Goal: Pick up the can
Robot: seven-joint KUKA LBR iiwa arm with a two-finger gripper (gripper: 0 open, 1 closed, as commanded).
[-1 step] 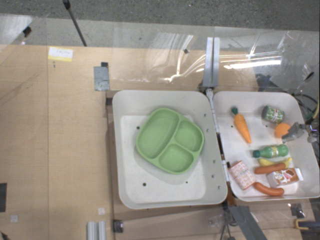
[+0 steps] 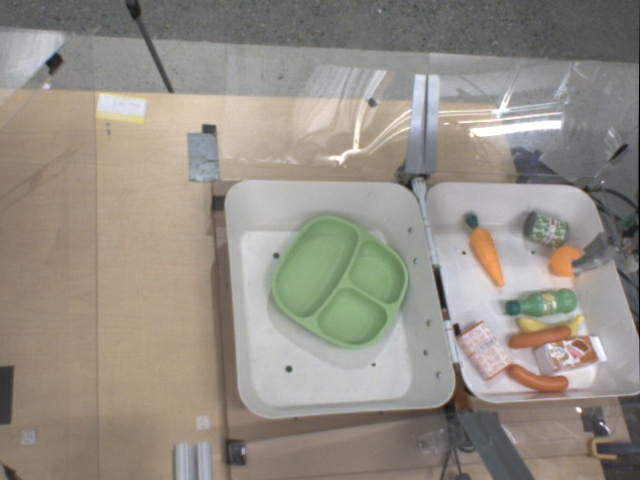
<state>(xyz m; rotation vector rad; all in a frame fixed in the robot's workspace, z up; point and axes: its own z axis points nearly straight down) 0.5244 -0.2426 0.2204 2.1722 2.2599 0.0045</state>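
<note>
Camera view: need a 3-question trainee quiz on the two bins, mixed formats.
1. True or false: the green divided plate sits in the right bin.
2. Which item lies nearest the can? A) carrot B) orange fruit C) green bottle
3. Fill in: the pincer sits at the right bin's ___ edge.

Key: 1 false, it sits in the left bin; 2 B; 3 right.

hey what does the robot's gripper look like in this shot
Little of it shows: at the right edge, a grey metallic gripper tip pokes in over the right bin beside an orange toy fruit. Dark cables trail above it.
</note>
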